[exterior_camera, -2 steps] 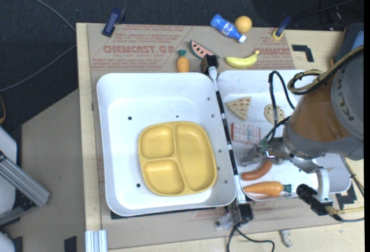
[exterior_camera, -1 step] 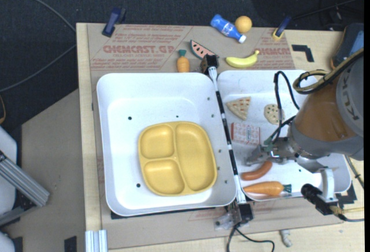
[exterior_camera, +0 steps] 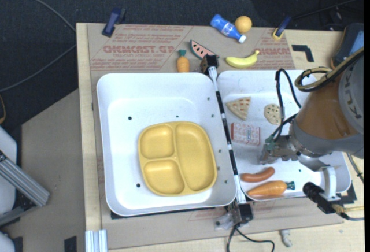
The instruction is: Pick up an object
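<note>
I see the carrot (exterior_camera: 269, 189) nearest the front rim of the right bin (exterior_camera: 254, 78), the sausage (exterior_camera: 257, 175) just beyond it. Both lie at about seven o'clock from the gripper (exterior_camera: 272, 149), close under it. The arm (exterior_camera: 324, 118) hides the bin's three o'clock side. I cannot tell the claw's opening.

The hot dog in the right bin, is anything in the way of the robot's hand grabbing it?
Nothing visible blocks it. The hand hangs just above the hot dog, with bare bin floor between them. The carrot lies on its far side, close beside it, and the little box sits off to the other side.
</note>
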